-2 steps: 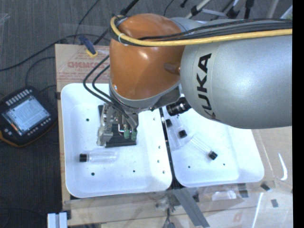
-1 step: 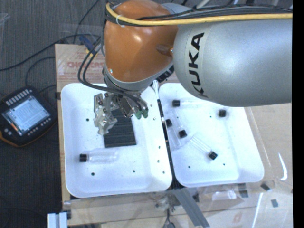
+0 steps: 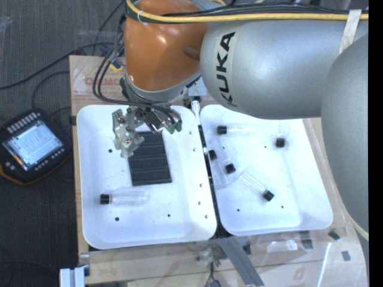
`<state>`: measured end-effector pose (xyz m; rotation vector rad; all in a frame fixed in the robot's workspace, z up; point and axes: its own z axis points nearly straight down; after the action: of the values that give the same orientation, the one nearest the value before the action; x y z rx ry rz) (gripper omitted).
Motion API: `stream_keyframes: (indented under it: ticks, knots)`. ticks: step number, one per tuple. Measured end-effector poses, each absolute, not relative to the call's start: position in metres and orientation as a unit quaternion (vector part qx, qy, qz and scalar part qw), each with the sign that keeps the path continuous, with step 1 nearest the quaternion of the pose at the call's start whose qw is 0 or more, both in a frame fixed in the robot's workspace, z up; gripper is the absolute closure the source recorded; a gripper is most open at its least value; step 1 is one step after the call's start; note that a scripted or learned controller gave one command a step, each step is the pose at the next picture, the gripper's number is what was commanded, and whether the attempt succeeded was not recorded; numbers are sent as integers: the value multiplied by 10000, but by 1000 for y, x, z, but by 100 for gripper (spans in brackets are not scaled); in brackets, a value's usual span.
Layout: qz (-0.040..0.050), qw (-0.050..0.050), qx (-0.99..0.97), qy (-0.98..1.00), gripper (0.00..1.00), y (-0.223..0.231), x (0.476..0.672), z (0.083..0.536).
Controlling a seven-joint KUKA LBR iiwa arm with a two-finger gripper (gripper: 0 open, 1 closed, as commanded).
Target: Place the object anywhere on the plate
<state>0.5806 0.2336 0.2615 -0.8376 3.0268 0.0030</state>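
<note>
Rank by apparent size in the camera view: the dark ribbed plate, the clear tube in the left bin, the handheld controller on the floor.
1. Handheld controller, though nearness may mislead.
2. Dark ribbed plate, roughly similar, so unsure.
3. Clear tube, clearly smallest.

Ribbed matt plate (image 3: 150,160) (black); glossy bins (image 3: 96,220)

Arm (image 3: 269,58): grey, reached in from the table's right edge, orange band (image 3: 158,40) above the wrist.
Claw (image 3: 127,137): pointed down near the table's far left corner.

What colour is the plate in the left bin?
Black with fine ridges, the plate shows best in the camera view.
</note>
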Motion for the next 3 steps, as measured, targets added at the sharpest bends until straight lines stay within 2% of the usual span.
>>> stream_keyframes:
  ticks: [1,2,3]
  knots:
    - [36,14,-2665,9638,100,236,581,270]
    - [17,12,-2948,9556,100,234,662,228]
    - [19,30,-4604,8877,100,235,669,313]
